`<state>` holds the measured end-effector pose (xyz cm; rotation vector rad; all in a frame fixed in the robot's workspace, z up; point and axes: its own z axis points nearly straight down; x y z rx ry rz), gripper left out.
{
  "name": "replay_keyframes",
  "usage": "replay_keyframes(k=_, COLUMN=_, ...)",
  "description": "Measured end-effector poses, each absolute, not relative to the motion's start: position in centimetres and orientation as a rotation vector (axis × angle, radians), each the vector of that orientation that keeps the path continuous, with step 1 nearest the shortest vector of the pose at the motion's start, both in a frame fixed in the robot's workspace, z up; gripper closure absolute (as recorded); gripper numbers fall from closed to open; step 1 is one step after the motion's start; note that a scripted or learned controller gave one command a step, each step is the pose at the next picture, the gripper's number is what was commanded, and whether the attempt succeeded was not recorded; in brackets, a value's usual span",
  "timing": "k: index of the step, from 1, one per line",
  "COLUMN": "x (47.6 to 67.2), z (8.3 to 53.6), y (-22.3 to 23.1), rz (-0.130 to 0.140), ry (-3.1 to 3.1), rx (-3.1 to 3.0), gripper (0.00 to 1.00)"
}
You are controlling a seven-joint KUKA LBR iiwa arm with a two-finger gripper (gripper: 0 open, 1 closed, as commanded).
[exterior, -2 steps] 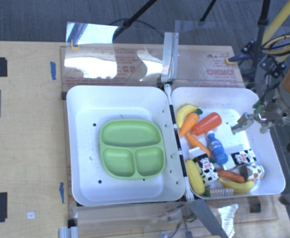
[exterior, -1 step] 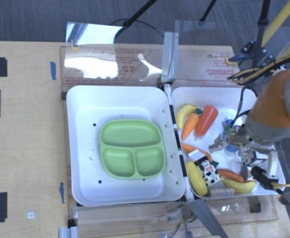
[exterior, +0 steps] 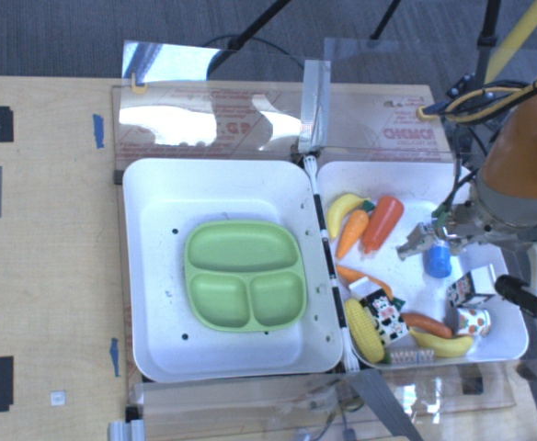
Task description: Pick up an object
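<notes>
The end effector (exterior: 422, 239) sits low in the right shallow white plastic bin (exterior: 512, 343), reaching in from the right. Its grey fingers (exterior: 414, 243) point left with nothing visibly between them; whether they are parted or closed cannot be determined from this angle.

Candidate objects lie close by. The small blue cylindrical bottle (exterior: 438, 261) sits just beside and below the fingers. The red plastic pepper (exterior: 382, 222) and the orange plastic carrot (exterior: 352, 233) lie to the left, with the yellow plastic banana (exterior: 338, 209) against the bin's inner wall.

Recommended procedure: select the blue bottle, centre the fingers over it, descend vertically, and close only once both pads flank it.

Clearance: open bin floor lies around the bottle. The near edge is crowded with a yellow corn cob (exterior: 362, 329) and a second banana (exterior: 443, 343). The left bin (exterior: 149, 246) holds a green divided plate (exterior: 246, 275).
</notes>
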<state>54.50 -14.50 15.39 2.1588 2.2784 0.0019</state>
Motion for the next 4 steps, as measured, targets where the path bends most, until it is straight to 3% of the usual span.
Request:
replay_keyframes(k=1, x=57.1, z=9.5, y=-20.7, rz=0.016, ry=2.287, rx=2.158, gripper=0.0)
replay_keyframes(k=2, x=57.1, z=10.4, y=-20.8, rz=0.009, ry=2.285, rx=2.155, gripper=1.0)
replay_keyframes(k=3, x=52.9, z=9.2, y=-18.0, rz=0.002, ry=2.434, rx=1.984, gripper=1.0)
replay_keyframes(k=4, x=55.1, z=24.2, y=-9.2, rz=0.001, ry=2.579, rx=1.79, gripper=1.0)
